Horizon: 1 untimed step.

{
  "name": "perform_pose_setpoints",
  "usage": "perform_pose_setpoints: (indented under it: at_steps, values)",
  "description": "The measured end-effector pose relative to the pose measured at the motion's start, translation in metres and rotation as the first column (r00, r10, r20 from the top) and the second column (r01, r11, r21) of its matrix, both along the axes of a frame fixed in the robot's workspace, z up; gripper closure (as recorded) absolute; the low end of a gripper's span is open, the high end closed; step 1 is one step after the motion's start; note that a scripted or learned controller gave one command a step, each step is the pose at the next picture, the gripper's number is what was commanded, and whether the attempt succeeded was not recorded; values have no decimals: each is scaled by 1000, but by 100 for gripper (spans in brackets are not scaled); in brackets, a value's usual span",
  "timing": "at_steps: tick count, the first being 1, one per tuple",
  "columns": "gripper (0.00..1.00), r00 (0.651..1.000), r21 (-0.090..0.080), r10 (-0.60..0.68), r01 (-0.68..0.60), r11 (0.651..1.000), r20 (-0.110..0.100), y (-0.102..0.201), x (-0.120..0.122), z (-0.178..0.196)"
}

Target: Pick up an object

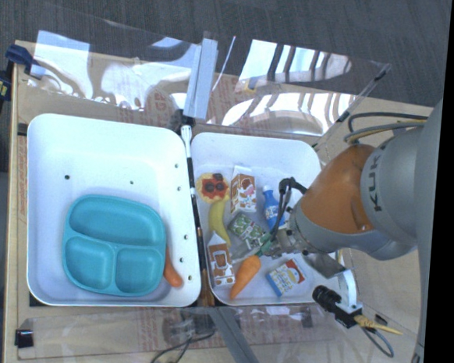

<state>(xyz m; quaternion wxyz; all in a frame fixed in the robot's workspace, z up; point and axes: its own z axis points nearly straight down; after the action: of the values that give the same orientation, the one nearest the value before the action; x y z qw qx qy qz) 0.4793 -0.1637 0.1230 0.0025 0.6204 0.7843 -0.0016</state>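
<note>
Progress is judged slight, nothing being seen lifted; in the left bin (51,135) a teal divided plate (115,245) lies with a small orange piece (172,274) beside it; in the right bin (292,152) the banana (219,222) and carrot (244,275) rest among cartons; the pincer (273,241) is lowered there, its opening not to be told; the table (82,326) is walled behind by clear panels.

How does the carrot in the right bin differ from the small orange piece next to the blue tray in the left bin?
The carrot in the right bin looks longer and tapers to a point; the orange piece in the left bin looks short and stubby. The carrot lies in the open among other items, while the orange piece is wedged between the blue tray and the bin wall. Both are orange.
</note>
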Motion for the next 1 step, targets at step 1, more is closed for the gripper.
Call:
perform_pose_setpoints:
  at_steps: [1]
  values:
    - [0,1000,7,-24,24,1000,-3,-32,-2,-30]
